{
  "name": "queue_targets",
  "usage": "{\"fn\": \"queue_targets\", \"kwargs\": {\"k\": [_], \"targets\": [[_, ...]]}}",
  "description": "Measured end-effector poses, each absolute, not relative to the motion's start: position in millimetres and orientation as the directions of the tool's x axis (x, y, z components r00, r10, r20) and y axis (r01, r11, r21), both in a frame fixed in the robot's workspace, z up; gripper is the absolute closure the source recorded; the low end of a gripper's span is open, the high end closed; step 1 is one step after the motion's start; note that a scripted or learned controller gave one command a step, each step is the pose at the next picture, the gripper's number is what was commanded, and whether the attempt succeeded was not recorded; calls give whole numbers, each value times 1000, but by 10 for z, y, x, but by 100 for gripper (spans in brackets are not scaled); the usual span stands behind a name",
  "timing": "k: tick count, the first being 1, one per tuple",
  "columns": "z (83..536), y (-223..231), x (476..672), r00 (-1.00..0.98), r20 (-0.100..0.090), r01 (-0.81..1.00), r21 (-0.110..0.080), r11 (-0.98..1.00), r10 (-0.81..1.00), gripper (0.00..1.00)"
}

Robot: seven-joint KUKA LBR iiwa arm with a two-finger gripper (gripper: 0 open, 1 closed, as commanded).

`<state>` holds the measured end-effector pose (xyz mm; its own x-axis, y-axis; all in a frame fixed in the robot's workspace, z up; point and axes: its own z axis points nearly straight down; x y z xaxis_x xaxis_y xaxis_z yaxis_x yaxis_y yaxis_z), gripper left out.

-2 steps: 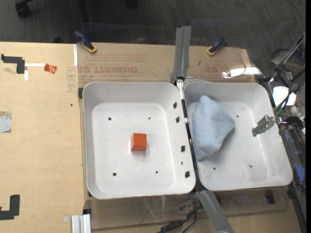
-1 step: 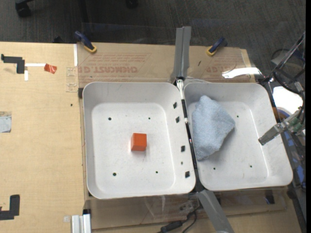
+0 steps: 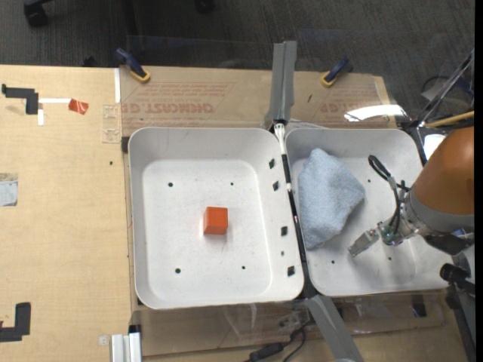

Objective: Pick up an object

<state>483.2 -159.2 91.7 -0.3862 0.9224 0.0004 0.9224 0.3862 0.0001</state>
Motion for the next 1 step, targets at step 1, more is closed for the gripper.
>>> {"fn": "queue_targets", "kwargs": {"k": [1], "targets": [[959,-1606,5025,-203,-1,979,1,203,979,0]]}}
